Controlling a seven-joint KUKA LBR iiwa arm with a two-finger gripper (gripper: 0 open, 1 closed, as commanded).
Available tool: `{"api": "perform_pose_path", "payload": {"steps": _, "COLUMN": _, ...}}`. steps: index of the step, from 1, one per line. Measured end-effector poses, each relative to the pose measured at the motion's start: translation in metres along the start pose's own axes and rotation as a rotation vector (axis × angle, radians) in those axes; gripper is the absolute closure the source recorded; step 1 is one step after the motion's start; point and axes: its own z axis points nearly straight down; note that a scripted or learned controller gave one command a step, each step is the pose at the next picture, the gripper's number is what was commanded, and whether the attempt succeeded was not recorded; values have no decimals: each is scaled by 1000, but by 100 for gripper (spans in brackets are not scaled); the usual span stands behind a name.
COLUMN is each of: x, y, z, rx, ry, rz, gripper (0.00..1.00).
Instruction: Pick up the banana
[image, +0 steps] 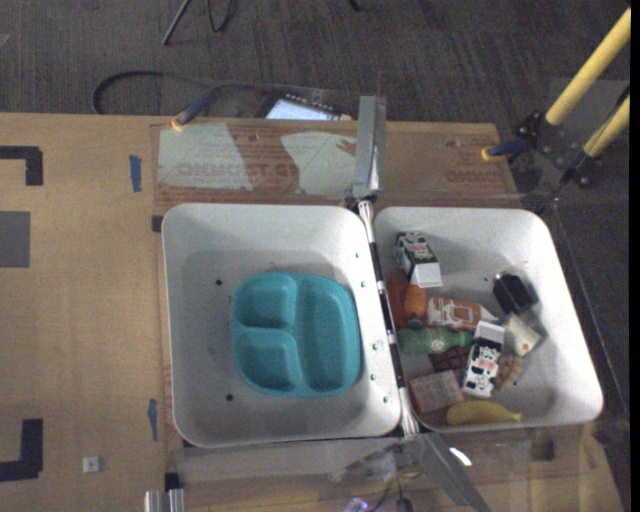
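The banana (483, 412) is lying flat along the near wall of my right bin (572, 300), just beside a small brown card (434, 389) and a white toy (482, 366). A teal divided plate (297, 333) sits in the left bin (190, 300). Can't tell how my tool stands.

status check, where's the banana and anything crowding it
Banana lies flat at right bin's near edge. Small black-and-white carton and brown packet close behind it.

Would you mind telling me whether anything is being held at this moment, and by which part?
Nothing is held: the banana lies untouched at the near edge of the right bin.
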Motion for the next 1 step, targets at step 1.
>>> {"api": "perform_pose_path", "payload": {"steps": 1, "x": 15, "y": -49, "z": 136, "rx": 2, "ry": -1, "rz": 78, "gripper": 0}}
